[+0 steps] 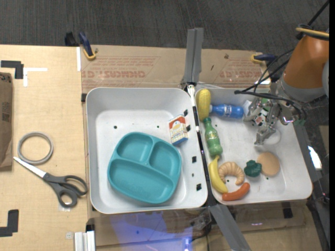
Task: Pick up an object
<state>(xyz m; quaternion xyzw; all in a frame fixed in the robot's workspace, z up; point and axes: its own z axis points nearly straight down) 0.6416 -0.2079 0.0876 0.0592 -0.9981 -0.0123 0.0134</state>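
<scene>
Arm [309,61]: orange band is showing glossy and rounded, with a grey collar sitting under it. Black cables [272,77] are running off the wrist, one with a blue clip. Pincer [266,132] is looking like bare metal, thin silver linkages, small red and green bits on the body.

You've got a light wood bench [42,156] taking up most of the left side, with a flattened cardboard sheet [136,69] laid along the back edge, its print reading backwards, and a dark carpeted floor [157,12] running across the top behind it. On the bench there's a roll of tape [35,147] sitting just above a pair of grey-handled scissors [55,182], a few black corner marks, a strip of white tape near the back left, and a brown bag edge [5,122] poking in at the far left. A grey bar [193,54] stands between the two bins at the back, blue clamps [86,45] pin the cardboard, and there's a bluish glow [141,229] along the bottom edge below the bins.
</scene>
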